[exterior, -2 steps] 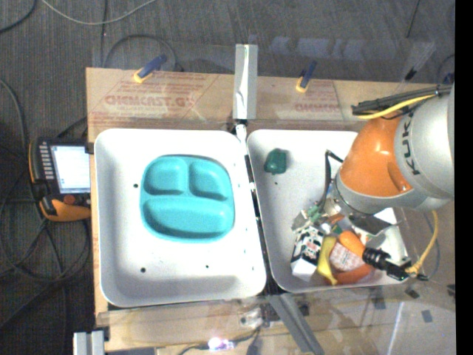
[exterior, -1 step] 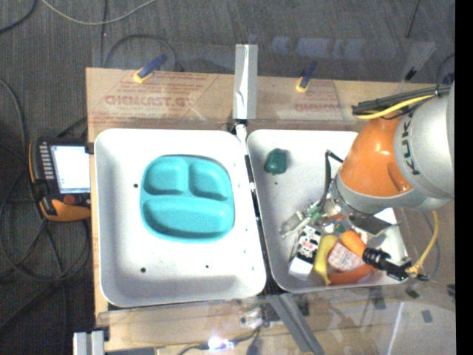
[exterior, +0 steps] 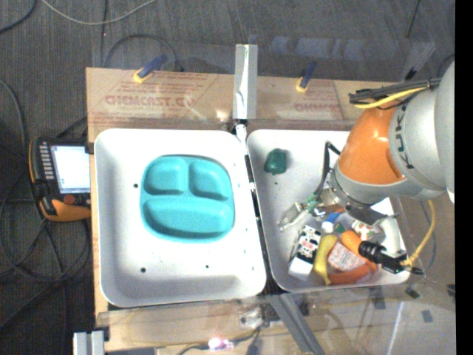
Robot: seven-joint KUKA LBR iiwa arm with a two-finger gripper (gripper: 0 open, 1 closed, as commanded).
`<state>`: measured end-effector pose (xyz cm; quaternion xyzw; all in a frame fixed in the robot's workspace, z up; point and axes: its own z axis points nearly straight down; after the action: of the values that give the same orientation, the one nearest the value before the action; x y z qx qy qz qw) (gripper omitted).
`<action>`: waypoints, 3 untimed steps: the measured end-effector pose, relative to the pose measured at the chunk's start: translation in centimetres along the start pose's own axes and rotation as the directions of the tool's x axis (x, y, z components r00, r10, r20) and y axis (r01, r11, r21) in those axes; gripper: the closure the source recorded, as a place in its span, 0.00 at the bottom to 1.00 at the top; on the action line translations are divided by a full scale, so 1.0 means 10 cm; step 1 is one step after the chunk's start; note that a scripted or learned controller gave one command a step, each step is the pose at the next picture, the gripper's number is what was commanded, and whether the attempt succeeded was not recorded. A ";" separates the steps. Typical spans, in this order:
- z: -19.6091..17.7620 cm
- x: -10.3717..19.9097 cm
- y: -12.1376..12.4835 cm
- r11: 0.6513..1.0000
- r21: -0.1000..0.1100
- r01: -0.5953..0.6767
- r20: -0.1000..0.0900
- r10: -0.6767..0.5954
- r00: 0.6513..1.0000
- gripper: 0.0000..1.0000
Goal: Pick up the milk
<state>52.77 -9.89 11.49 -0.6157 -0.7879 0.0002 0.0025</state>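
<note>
The milk is a small white carton with black cow spots. It lies near the front edge of the right bin, touching a yellow banana. My gripper hangs below the orange wrist band, low in the right bin, just behind and slightly right of the carton. Most of the gripper is hidden under the arm. Nothing visibly held shows at it.
A dark green lump sits at the back of the right bin. An orange-red packet and small items crowd the front right corner. The left bin holds a teal divided plate.
</note>
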 end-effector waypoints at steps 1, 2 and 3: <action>0.24 0.08 -0.35 1.000 -0.025 -0.007 0.012 0.007 1.000 0.00; -0.67 0.11 -0.20 0.997 -0.001 0.073 0.004 -0.073 0.997 0.00; 0.25 0.03 -0.39 1.000 -0.015 -0.010 0.005 0.010 1.000 0.00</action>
<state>48.87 -10.58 8.99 -0.6198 -0.7847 -0.0042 -0.0043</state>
